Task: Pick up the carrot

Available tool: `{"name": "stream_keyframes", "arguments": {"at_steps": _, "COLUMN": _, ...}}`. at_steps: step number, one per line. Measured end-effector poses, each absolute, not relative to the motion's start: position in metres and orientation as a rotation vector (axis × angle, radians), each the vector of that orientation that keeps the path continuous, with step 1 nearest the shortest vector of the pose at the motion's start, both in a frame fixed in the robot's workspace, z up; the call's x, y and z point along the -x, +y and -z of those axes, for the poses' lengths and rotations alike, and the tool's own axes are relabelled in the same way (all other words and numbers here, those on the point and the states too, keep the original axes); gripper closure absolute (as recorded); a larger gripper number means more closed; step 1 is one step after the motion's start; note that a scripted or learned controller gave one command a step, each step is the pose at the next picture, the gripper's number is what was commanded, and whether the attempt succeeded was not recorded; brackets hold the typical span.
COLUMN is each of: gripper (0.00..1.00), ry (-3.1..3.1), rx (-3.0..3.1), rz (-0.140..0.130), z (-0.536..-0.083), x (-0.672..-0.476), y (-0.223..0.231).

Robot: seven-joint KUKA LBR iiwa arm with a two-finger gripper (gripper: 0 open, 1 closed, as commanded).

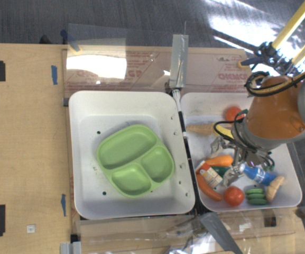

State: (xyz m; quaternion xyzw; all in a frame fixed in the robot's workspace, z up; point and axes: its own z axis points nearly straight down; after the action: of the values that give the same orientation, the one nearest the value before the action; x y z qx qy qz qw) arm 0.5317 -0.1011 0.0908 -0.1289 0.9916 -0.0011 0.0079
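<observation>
The carrot (220, 161), a short orange piece with a green top, lies in the middle of the right bin (295, 197) among other toy foods. My gripper (236, 169) hangs low over the pile, just right of the carrot and close to it. The grey arm with its orange band (273, 112) comes in from the right and hides the bin's centre. Nothing can be seen held in the gripper.
Around the carrot lie a long orange-red piece (207, 188), a red tomato (234, 196), a green item (256, 195), a blue bottle (259, 174) and an orange fruit (232, 113). The left bin (89, 115) holds a green divided plate (135, 159).
</observation>
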Motion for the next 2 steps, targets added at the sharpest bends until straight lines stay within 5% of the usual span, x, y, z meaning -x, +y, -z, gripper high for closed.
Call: {"name": "stream_keyframes", "arguments": {"at_steps": 2, "gripper": 0.0, "ry": 3.103, "rx": -0.347, "rz": 0.001, "z": -0.091, "x": -0.492, "y": -0.099}}
